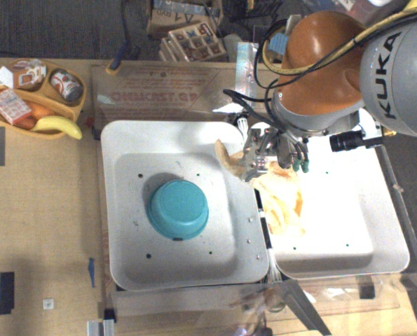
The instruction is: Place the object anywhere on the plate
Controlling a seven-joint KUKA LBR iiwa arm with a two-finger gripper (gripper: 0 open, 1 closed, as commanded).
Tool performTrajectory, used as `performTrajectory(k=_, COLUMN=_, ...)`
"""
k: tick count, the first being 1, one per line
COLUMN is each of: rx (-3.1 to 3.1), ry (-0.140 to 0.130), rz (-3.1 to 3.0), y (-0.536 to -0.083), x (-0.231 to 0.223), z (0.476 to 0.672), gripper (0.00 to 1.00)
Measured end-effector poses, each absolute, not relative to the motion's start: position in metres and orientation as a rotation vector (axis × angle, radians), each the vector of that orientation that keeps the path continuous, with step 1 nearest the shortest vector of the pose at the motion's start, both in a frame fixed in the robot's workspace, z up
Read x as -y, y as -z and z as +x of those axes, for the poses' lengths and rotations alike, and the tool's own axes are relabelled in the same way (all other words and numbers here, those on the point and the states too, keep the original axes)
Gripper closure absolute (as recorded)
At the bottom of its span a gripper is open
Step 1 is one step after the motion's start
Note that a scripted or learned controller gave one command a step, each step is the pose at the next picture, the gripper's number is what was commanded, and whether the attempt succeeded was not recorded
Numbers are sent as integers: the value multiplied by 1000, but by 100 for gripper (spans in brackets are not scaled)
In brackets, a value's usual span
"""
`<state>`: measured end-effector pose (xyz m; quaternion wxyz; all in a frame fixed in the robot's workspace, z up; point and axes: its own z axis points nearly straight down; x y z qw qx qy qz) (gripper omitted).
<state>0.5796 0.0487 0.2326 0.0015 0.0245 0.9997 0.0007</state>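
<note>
A round teal plate (179, 208) lies in the left bin (124, 257), a little left of the bin's middle. My gripper (268, 161) hangs over the divider between the two bins, up and to the right of the plate. A pale yellow, crumpled object (282, 203) lies just below the gripper, at the left edge of the right bin (362, 229). A tan curved piece (228, 157) sticks out on the gripper's left side, over the left bin's upper right corner. I cannot tell whether the gripper holds it.
The grey arm with its orange band (320, 47) covers the top of the right bin. A yellow tray (33, 107) with a banana and food items sits at the far left of the bench. Boxes and cables lie behind the bins.
</note>
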Motion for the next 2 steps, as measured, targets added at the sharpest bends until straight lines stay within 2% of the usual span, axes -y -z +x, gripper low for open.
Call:
performTrajectory(k=1, rx=-3139, ry=-3, rz=-1, y=-222, x=-101, z=571, gripper=100)
performTrajectory(k=2, rx=-3139, ry=-3, rz=-2, y=-226, x=-149, z=552, gripper=100)
